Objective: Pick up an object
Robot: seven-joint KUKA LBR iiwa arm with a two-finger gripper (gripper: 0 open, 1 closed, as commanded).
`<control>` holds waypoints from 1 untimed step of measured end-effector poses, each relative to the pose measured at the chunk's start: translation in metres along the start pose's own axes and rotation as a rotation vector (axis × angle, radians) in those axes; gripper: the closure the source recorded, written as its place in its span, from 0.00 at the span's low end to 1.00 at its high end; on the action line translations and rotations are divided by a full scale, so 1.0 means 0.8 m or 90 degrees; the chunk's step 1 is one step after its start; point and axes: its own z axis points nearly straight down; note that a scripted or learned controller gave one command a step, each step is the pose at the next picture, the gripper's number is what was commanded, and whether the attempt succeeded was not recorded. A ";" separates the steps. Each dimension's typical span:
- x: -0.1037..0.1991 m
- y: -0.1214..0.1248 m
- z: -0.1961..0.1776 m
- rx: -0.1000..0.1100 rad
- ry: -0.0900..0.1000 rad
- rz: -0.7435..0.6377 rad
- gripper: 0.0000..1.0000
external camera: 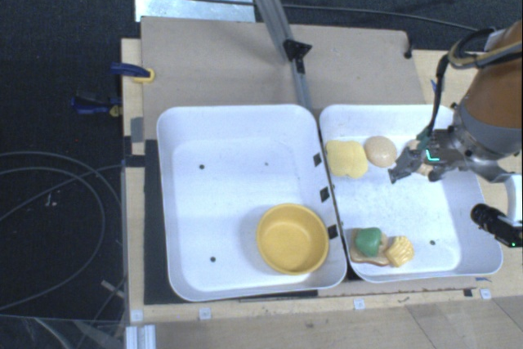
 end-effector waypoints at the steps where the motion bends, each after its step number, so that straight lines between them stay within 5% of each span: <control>1: 0.000 0.000 -0.001 -0.001 0.000 0.000 0.00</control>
